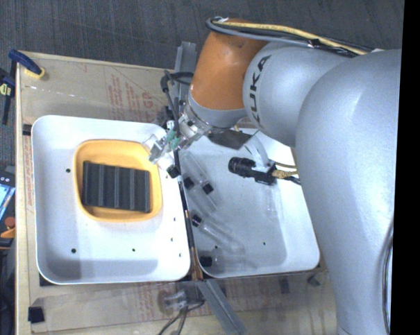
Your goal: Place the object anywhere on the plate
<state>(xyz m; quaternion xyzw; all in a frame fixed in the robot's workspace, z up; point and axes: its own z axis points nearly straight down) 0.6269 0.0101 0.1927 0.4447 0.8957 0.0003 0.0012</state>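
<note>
A yellow plate [118, 149] lies in the left bin [53, 254]. A dark grey ridged slab [119, 187] covers the plate's middle. My gripper [162, 146] hangs over the plate's upper right corner, by the wall between the two bins. A small green piece [172, 135] shows at the gripper. The orange band and grey arm hide what lies behind the gripper.
The right bin [290, 250] holds several small black pieces [196, 220] and some clear plastic along its left side. The arm covers that bin's top and right. A blue clamp [25, 62] sits on the bench's far left corner.
</note>
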